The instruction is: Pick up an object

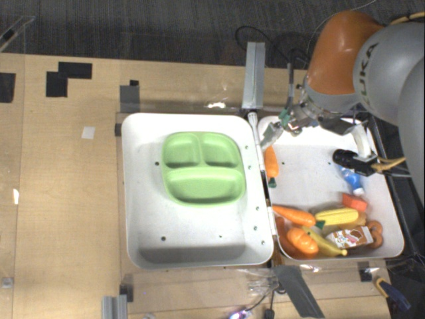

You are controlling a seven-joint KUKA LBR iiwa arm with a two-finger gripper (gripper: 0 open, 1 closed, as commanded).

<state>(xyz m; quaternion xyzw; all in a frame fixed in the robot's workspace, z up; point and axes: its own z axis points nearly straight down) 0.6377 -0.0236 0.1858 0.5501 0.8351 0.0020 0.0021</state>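
Observation:
The right bin holds a pile of toy food at its near end. An orange carrot lies along the bin's left wall, apart from the pile. A second carrot, a yellow corn cob, a banana, a round orange fruit and a brown labelled bottle lie together. A small blue item and an orange block sit by the right wall. My gripper hangs over the bin's far left corner, just beyond the lone carrot, with nothing seen in it.
The left bin bears a green divided plate in its middle. A metal post stands behind the wall between the two bins. The big grey and orange arm covers the right bin's far right corner.

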